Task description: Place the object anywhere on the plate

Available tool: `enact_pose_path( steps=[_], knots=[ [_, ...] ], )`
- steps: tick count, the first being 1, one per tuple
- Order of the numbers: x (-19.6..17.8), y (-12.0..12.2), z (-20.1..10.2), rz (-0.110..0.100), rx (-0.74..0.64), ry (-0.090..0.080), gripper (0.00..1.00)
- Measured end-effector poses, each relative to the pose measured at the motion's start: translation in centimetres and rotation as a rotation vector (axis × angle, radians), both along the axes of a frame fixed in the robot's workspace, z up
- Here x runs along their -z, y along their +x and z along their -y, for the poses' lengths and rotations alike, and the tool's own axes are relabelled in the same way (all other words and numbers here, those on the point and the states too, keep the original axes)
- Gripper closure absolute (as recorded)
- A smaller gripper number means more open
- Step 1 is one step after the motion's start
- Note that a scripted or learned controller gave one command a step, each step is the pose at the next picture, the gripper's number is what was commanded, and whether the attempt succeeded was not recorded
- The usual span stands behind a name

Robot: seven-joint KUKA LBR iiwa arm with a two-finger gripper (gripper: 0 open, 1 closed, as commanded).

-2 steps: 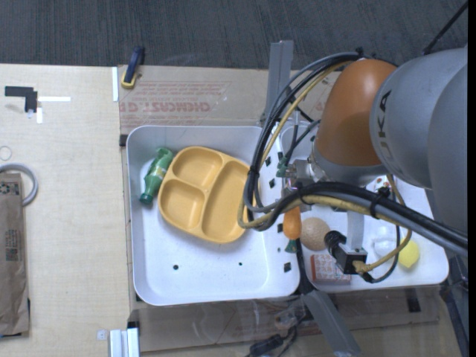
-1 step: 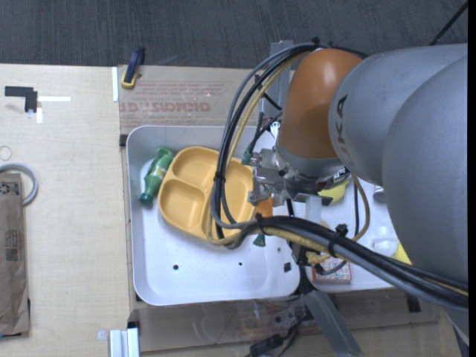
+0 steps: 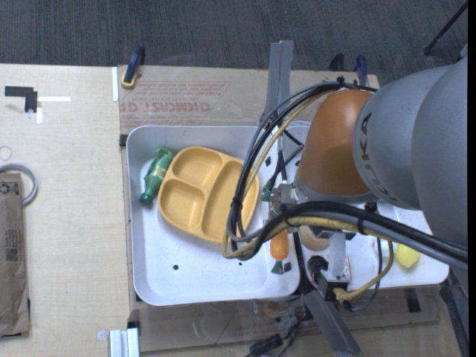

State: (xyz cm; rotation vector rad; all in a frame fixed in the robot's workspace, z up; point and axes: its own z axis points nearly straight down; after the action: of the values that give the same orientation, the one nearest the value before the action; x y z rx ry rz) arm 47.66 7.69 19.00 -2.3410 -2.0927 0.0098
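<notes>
Bench with two white bins | yellow plate point(image 3: 199, 193) tilted in left bin point(image 3: 149, 274), green bottle point(image 3: 155, 174) touching its left edge | carrot point(image 3: 279, 248) near the bins' shared wall, under arm point(image 3: 387, 147) | step, I judge: carrying or fetching; next, move carrot over plate | jaws: cannot tell, hidden by cables

Red print on the cardboard sheet point(image 3: 182, 95), upside down and too blurred to read
</notes>
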Motion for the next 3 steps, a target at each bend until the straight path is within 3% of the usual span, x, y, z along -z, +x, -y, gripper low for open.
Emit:
enact_pose_path(
  steps=[1,2,3],
  knots=[
    [-1.2,0.0,-2.3,0.001,0.242,-0.002,1.0],
    [-1.2,0.0,-2.3,0.001,0.242,-0.002,0.0],
    [-0.2,0.0,-4.3,0.001,0.297,-0.002,0.0]
  ],
)
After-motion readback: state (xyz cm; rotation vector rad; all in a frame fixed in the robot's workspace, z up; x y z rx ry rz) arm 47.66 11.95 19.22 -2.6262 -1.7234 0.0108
